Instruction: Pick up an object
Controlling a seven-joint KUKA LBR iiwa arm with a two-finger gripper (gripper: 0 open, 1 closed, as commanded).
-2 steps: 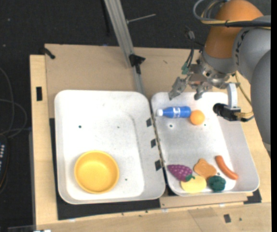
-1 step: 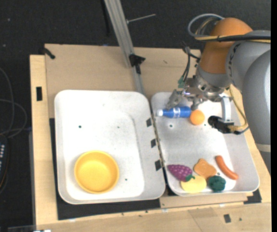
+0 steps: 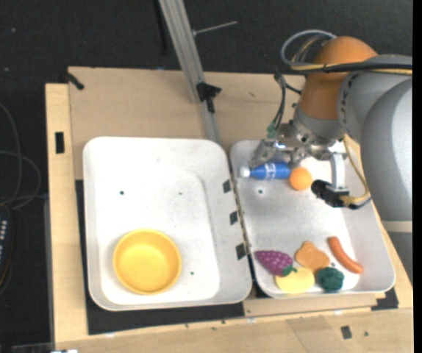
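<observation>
Camera view: grey arm with its orange band reaches in from three o'clock and hangs its gripper (image 3: 284,151) over the far end of the right bin (image 3: 358,226).
Gripper: hovers low above a blue bottle (image 3: 267,171); whether its fingers are spread or closed, I cannot tell from where I stand.
Likely target: the blue bottle, lying on its side at about eleven o'clock in the right bin, pale cap toward the centre divider.
Look of it: small, smooth, rounded, glossy blue plastic; judged light and prone to roll.
Neighbour: an orange ball (image 3: 300,179) sits just beside the bottle's three o'clock end, seemingly touching it.
Risk one: fingers closing off-centre could squirt the bottle sideways toward the bin wall at nine o'clock.
Risk two: the ball could be nudged away, or be caught instead of the bottle.
Risk three: the bottle lies near the bin's corner, so a finger may strike the rim on descent.
Elsewhere in the bin: purple grapes (image 3: 273,259), a tan piece (image 3: 313,255), an orange carrot (image 3: 344,255), a yellow fruit (image 3: 294,281) and a green piece (image 3: 330,278) cluster at six o'clock, well apart from the gripper.
Left bin (image 3: 159,168): holds a yellow bowl (image 3: 147,260) at seven o'clock.
</observation>
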